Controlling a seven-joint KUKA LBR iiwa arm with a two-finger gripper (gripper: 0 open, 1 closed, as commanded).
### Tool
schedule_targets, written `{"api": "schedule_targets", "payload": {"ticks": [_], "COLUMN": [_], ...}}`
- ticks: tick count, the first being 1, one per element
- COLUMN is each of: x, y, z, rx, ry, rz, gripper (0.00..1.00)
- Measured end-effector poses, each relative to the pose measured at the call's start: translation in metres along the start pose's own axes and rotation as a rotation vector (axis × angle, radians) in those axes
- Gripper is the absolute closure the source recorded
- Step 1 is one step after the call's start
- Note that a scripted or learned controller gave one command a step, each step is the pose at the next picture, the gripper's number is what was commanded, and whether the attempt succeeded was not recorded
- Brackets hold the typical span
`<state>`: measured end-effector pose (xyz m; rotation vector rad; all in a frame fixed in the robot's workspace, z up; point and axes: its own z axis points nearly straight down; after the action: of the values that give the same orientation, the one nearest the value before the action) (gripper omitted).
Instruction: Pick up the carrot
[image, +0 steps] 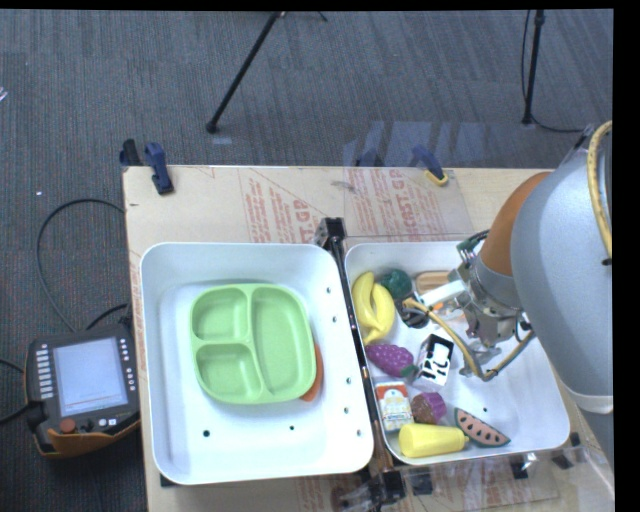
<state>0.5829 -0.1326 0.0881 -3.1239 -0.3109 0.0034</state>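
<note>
Dark carpet lies around the tabletop (290, 195). Over the right bin (530, 405) hangs the claw (478, 345), and I cannot tell if it is spread or pressed together. Near it lie grapes (390, 357) and a banana (372, 305). The carrot (316, 375), I think, is the orange bit in the left bin (160, 300), tucked under the green plate (250, 340). The claw may grab the wrong toy, or bump the plate and slip off.

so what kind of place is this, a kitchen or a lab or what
Most likely a robotics lab, not a kitchen. The bins of toy food sit on a bench with clamps on its edge, a control tablet lies on the carpet, and tripod legs stand behind.
</note>
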Motion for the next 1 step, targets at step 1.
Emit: {"api": "schedule_targets", "payload": {"ticks": [1], "x": [0.0496], "y": [-0.0256], "z": [0.0012], "rx": [0.005], "ry": [-0.001], "rz": [-0.041], "gripper": [0.00]}}
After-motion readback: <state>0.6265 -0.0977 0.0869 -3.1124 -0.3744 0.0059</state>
